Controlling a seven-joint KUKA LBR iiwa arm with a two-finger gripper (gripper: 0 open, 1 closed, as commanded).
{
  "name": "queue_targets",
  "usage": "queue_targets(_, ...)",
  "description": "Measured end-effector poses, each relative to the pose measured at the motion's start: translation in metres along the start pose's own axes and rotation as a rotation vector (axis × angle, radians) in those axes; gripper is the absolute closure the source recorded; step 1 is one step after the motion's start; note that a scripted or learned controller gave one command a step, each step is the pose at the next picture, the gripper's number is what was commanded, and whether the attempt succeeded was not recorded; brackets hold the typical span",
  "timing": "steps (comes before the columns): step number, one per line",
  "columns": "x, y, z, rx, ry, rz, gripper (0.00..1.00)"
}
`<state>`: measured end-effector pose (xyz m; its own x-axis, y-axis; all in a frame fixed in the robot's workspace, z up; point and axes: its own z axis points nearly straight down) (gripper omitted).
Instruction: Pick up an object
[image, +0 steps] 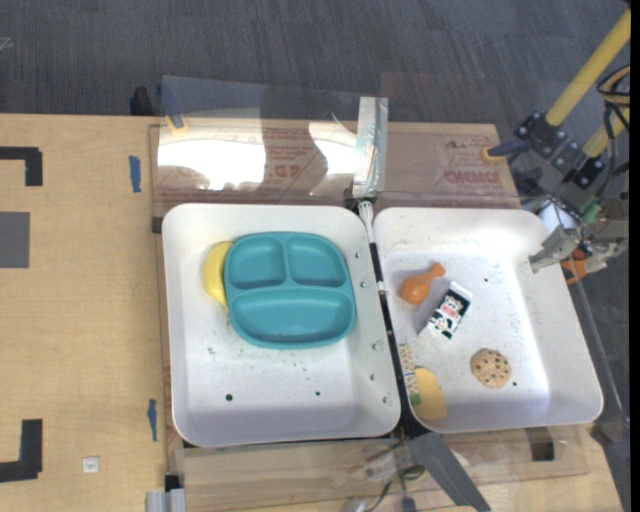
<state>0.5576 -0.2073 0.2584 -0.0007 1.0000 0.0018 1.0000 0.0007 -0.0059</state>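
Four small items, orange toy drumstick (421, 285), cow-print carton (449, 313), cookie (490, 368), yellow piece (429, 392), lie left of gripper (560, 250), grip state untellable; close spacing risks nudging neighbours, spoiling pick.

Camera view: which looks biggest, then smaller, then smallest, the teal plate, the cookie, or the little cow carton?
1. Teal divided plate, by far the biggest.
2. Cow-print carton.
3. Cookie, though it and the carton look nearly alike.
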Motion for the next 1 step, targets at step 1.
queue_targets(1,0.0443,0.0851,0.1177,0.012,0.003,0.089,0.0)
